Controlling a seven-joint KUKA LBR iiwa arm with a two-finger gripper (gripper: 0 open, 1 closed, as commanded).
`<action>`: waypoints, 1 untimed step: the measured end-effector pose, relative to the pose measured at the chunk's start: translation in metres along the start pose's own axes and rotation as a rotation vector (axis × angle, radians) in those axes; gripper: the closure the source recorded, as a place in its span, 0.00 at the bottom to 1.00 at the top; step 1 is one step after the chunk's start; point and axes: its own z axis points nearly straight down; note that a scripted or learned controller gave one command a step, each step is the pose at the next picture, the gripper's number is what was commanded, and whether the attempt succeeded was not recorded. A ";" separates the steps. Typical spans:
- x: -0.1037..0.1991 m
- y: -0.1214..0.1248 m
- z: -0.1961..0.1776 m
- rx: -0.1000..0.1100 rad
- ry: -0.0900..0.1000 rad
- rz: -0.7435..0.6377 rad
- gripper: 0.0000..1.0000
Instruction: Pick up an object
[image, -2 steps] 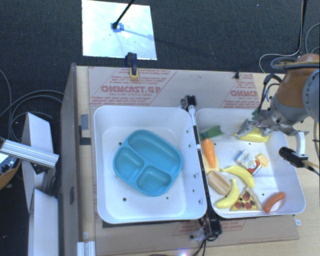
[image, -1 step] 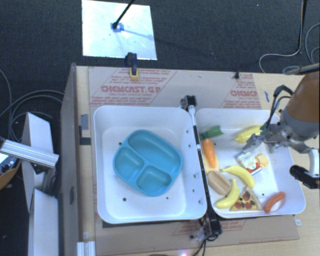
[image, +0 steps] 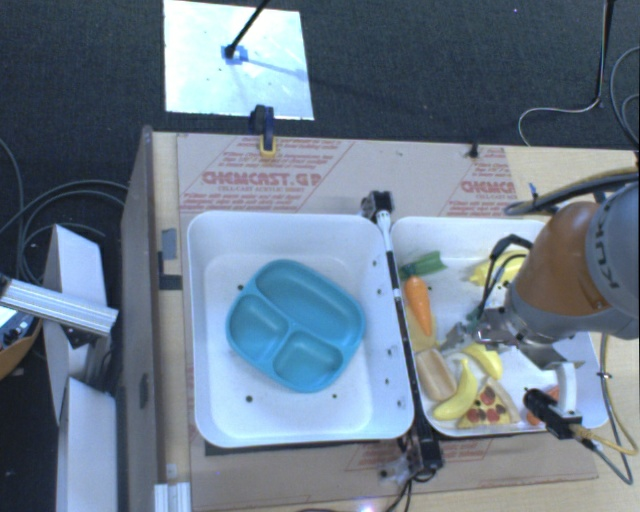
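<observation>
White bins (image: 300, 235) sit on a plastic-covered bench (image: 330, 170).

You had the arm (image: 590, 265) reaching in from the right, its grey body bent low and the orange band turned toward the camera. The wrist pointed down and to the left, and the gripper (image: 470, 338) sat at its lower left end. How its tips stood could not be made out.
</observation>
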 end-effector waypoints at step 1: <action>-0.001 0.002 -0.012 -0.001 0.001 0.001 1.00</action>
